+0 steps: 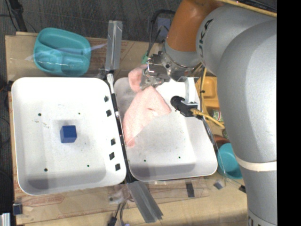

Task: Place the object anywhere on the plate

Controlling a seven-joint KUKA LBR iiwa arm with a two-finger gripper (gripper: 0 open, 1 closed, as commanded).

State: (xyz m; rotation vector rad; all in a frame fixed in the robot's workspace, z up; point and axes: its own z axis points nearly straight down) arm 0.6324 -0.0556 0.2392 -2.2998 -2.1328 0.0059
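Pink cloth lies in the right bin, bunched toward its far left corner and draped down along the left wall. The gripper hangs at the cloth's far end, seemingly at or on the fabric; whether the jaws are spread or pinching it cannot be told from this angle. A blue cube sits alone in the left bin. No plate is evident, unless the teal dish on the far tabletop serves. For a good lift, pinch a thick fold, rise straight, and check the cloth clears the wall before carrying.
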